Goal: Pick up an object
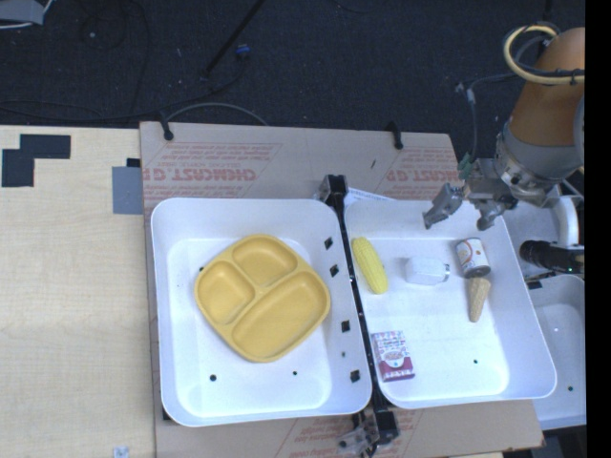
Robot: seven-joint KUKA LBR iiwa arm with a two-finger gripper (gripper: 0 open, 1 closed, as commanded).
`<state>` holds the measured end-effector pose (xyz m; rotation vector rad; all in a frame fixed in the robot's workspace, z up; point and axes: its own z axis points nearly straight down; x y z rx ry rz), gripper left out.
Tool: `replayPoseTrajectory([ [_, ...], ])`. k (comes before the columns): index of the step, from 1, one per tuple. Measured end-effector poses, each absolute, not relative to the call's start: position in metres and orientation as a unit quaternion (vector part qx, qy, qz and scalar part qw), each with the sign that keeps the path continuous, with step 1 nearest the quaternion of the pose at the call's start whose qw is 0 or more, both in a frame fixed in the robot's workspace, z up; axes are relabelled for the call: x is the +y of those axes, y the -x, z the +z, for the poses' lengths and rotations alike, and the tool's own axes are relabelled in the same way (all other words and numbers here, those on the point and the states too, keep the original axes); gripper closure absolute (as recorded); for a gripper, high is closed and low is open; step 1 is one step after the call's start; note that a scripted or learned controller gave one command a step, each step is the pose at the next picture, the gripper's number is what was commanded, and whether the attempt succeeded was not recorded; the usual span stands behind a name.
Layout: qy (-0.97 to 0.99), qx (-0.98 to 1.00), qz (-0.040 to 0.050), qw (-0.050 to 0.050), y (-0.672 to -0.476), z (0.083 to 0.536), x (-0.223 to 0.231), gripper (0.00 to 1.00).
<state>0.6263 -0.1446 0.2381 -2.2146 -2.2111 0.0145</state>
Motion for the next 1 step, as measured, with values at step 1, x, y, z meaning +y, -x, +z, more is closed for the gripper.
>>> replayPoseTrajectory([
  [1,0.707,-0.707,0.0004,0.0,-0.6286,0.2468,-0.1445,0.0],
])
